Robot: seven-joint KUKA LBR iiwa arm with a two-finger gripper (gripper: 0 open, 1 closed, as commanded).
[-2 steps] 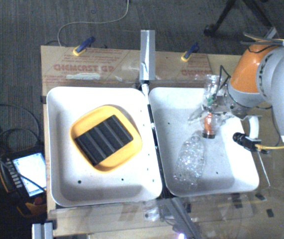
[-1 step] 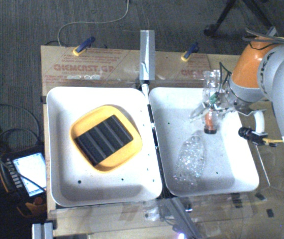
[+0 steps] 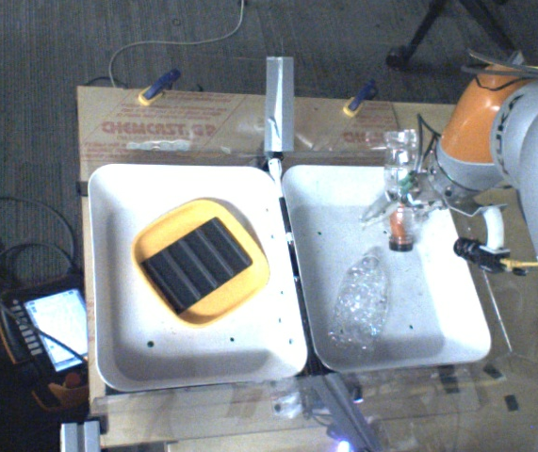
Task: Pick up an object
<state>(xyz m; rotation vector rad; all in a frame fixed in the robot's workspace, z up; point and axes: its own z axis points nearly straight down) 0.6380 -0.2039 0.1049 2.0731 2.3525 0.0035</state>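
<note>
i can't tell how my pincer (image 3: pixel 401 217) stands, and the clear plastic bottle (image 3: pixel 363 295) just below it probably slips or crumples when squeezed.

The arm (image 3: pixel 504 130) was cut off by the right edge of the picture, so only its orange band and part of the grey body showed beside the right bin (image 3: pixel 457 337). The gripper (image 3: pixel 400 217) over that bin was too small and glassy to tell how it stood. Left of the left bin (image 3: pixel 108 281), a small screen device (image 3: pixel 47 323) lay partly in shadow, its details unreadable.
</note>
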